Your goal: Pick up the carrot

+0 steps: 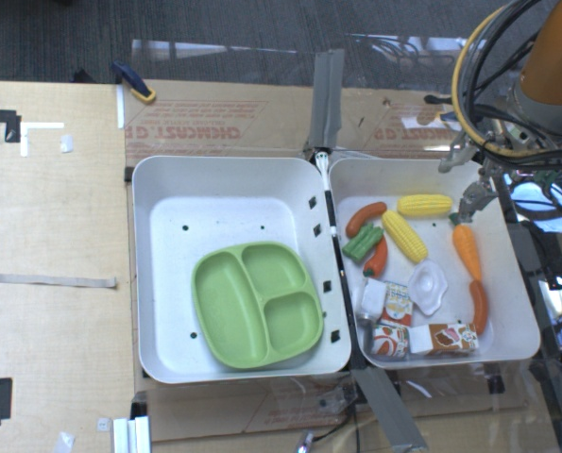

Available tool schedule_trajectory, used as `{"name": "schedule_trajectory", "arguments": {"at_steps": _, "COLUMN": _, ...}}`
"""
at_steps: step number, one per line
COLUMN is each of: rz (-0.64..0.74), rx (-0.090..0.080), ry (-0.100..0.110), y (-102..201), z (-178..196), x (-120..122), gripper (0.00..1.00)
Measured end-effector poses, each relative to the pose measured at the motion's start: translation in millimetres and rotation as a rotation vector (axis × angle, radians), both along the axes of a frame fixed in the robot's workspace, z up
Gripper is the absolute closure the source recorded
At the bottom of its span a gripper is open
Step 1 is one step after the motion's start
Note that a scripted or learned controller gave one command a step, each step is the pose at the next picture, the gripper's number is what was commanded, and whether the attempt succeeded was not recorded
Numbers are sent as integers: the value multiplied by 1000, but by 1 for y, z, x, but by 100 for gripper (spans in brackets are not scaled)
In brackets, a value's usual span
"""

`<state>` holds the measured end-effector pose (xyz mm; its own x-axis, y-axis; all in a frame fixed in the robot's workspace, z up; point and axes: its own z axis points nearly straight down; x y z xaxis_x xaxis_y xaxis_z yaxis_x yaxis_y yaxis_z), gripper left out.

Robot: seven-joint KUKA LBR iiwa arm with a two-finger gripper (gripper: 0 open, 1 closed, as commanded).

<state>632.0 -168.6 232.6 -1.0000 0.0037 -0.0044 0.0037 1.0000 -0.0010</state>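
Carrot [466, 252]: I am seeing it lying in the right bin [517, 343], close to that bin's right wall, its green top pointing far and its tip pointing near.
Jaws [473, 199]: I am watching them hanging just above the carrot's green end; I cannot tell whether they are open or closed, and nothing is showing between them.
Arm [548, 55]: I am seeing it reaching in from the right, orange band at the top right, with yellow and black cables looping beside it.
Right bin neighbours: I am counting 2 corn cobs [405, 235], one lying crosswise at the far side and one slanting toward the middle, a green pepper [363, 243], a red chilli [379, 258], a sausage [366, 218] at the far left, another sausage [479, 306] just near of the carrot, a clear cup [426, 285], and small cartons [422, 338] along the near wall.
Left bin [158, 281]: I am seeing a green divided plate [257, 302] with 3 compartments sitting in it.
Table [44, 253]: I am seeing both bins resting side by side on it.
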Motion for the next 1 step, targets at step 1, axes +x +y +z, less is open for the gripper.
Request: {"name": "schedule_trajectory", "arguments": {"at_steps": 1, "rz": -141, "rx": 0, "ry": 0, "y": -35, "z": -126, "x": 10, "gripper": 0}}
